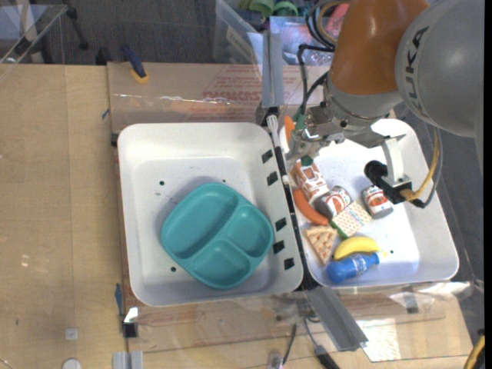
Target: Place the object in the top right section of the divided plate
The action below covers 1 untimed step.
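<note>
Down at the near edge of the right bin (pixel 430 264) lie a blue bottle (pixel 352 267) and a yellow banana (pixel 358 246), touching each other, with a toy pizza slice (pixel 320 243) just beside them. Further up sits a cluster: a waffle-patterned piece (pixel 350 220), a small can (pixel 335 201), an orange carrot-like stick (pixel 310 208), a red-and-white carton (pixel 310 179), and another little can (pixel 376 201) off to the side.

Over in the left bin (pixel 138 206) rests the teal divided plate (pixel 217 234), all its sections bare; the top right section is the one nearest the wall between the bins.

From the right, the grey arm (pixel 438 44) hangs over the right bin, and its gripper (pixel 306 146) sits low above the carton, near the dividing wall. Whether anything is pinched there I cannot tell from where I stand; the wrist hides too much.

My guess is that the picking step is in hand, with nothing yet carried across. Which piece it is after is unclear, though the carton lies nearest. Next it needs a firm hold, a clean lift over the wall, then a short carry left to that near section.
</note>
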Each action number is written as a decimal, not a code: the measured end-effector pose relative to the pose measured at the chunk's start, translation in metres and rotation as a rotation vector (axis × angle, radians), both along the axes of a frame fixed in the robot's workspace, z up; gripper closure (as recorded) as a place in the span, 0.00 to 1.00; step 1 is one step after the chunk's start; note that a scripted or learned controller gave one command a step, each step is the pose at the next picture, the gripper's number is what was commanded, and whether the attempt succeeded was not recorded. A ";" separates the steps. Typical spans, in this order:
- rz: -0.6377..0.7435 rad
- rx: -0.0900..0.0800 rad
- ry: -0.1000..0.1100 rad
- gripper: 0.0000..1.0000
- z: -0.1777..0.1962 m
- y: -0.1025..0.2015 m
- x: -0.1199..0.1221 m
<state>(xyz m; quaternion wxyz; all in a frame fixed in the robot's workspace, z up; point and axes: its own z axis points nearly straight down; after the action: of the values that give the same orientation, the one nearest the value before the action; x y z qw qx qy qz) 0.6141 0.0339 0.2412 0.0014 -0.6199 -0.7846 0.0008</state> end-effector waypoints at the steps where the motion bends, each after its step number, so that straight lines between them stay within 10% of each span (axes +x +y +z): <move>1: -0.067 0.000 0.001 1.00 0.011 0.026 -0.040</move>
<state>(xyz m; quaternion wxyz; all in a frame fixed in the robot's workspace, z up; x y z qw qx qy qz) 0.5739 0.0597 0.2518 0.0017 -0.6459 -0.7634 0.0011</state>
